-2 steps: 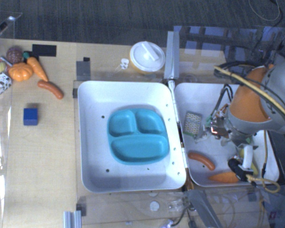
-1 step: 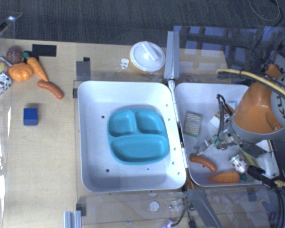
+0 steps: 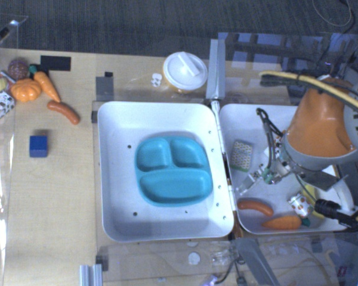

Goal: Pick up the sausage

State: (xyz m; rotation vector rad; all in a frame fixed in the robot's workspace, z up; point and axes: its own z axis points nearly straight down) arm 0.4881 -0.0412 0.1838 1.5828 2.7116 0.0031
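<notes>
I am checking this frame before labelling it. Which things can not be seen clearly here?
- Hand, camera view: small and tangled with cables; whether it is open or shut cannot be told.
- Small object near the sausage: too small to identify.
- Right bin: its right part is hidden under the arm.
- Toys at the left edge: cut off.

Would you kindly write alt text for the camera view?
The gripper hangs over the right bin, above a sausage and carrot. The left bin holds a blue divided tray.
</notes>
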